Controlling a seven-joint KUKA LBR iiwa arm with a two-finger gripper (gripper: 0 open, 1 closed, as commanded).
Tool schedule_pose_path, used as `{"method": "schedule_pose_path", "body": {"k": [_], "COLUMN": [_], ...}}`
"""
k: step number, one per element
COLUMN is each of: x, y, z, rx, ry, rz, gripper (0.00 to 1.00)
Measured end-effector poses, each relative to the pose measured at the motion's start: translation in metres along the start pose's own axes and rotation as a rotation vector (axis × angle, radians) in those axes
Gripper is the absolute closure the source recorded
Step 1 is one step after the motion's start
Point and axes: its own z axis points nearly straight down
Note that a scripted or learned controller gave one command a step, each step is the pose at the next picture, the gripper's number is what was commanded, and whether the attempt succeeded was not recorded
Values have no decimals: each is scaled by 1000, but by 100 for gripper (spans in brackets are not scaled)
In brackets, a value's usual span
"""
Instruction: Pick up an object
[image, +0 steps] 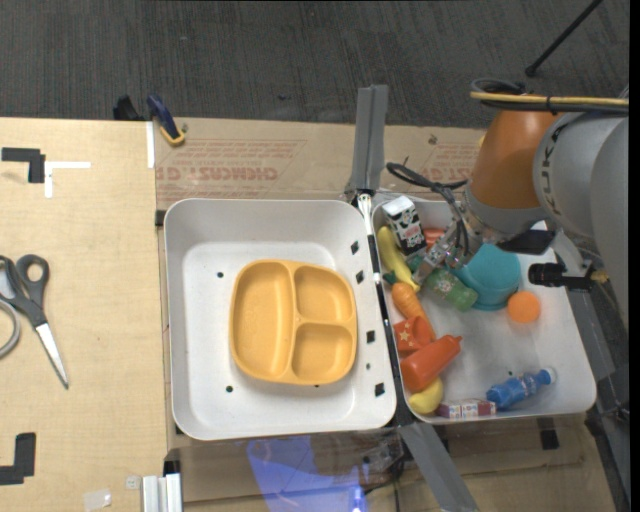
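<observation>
Reaching in from three o'clock, the grey arm with the orange band (512, 160) puts its two-finger gripper (445, 255) low in the right shallow white bin (575, 355), in the upper part of this bin. We cannot tell how far the gripper is open, and we cannot see any object held by it, because cables and metal parts cover this place.

Just beside the gripper tip, at about five o'clock from it, lies a translucent green plastic piece (452, 290). A teal round cup (493, 277) is at three o'clock from the tip and touches the green piece. A small orange ball (523, 307) rests just beside the cup, at its four o'clock. At ten o'clock from the gripper we see a small white and black toy vehicle (403, 222). A yellow banana (392, 260) lies along the left wall of the bin, and under it, toward six o'clock, come an orange carrot (408, 300), a red pepper-shaped toy (430, 360) and a yellow rounded piece (426, 399). A blue plastic bottle (518, 388) lies on its side near the lower wall.

The left shallow white bin (195, 300) holds a yellow plastic plate with three compartments (293, 322) in its middle. On the wooden bench (90, 300), well apart at nine o'clock, lie grey-handled scissors (38, 315).
</observation>
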Motion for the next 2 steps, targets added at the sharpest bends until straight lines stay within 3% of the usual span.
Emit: {"method": "schedule_pose_path", "body": {"k": [1,2], "x": [2,-68], "y": [-11,-88], "z": [1,0], "rx": [2,-3], "ry": [-1,2], "rz": [392,-79], "gripper": [100,100]}}
